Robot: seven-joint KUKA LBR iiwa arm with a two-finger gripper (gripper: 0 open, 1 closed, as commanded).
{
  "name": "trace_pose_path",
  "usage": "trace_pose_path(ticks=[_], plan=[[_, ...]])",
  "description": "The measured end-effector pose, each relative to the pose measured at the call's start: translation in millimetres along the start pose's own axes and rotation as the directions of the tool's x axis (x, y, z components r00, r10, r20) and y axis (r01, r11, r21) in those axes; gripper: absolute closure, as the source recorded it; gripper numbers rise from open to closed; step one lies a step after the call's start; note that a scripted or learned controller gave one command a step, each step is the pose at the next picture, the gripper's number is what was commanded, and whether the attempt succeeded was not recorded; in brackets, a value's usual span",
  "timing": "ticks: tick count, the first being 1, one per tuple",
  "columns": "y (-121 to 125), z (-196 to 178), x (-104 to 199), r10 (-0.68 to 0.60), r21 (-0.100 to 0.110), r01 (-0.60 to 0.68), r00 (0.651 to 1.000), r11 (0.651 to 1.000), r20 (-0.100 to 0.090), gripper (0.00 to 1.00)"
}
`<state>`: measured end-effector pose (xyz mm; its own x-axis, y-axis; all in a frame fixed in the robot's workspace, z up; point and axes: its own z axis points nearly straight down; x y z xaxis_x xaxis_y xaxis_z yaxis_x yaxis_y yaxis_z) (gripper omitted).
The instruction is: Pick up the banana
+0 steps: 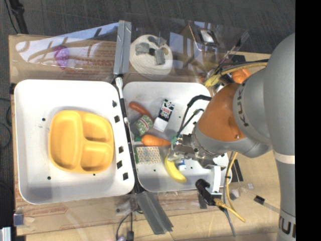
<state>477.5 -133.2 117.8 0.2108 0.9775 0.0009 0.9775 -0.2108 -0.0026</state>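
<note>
We look down on two white bins side by side. The left bin (30, 134) holds a yellow divided tray (80, 139). The right bin (150, 92) is our landmark. Near its front edge lies the banana (174, 170), curved and yellow, its upper end tucked beneath the gripper (179, 153). The gripper hangs low over the banana (the grey arm (261, 114) with its orange band reaches in from the bin's right side and covers much of that half). We cannot tell whether the claw is spread or pinched, since the wrist hides it. Toward the bin's left wall sit a carrot (154, 140), a patterned packet (148, 156) just below it, a green can (142, 125), a red pepper (138, 107), and a small bottle (164, 113) near the middle.
</note>
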Motion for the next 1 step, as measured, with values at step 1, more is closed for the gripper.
trace_pose_path(ticks=[1], plan=[[56.7,-128.4,58.0,-0.003,-0.001,0.003,1.0,1.0,0.001,1.0]])
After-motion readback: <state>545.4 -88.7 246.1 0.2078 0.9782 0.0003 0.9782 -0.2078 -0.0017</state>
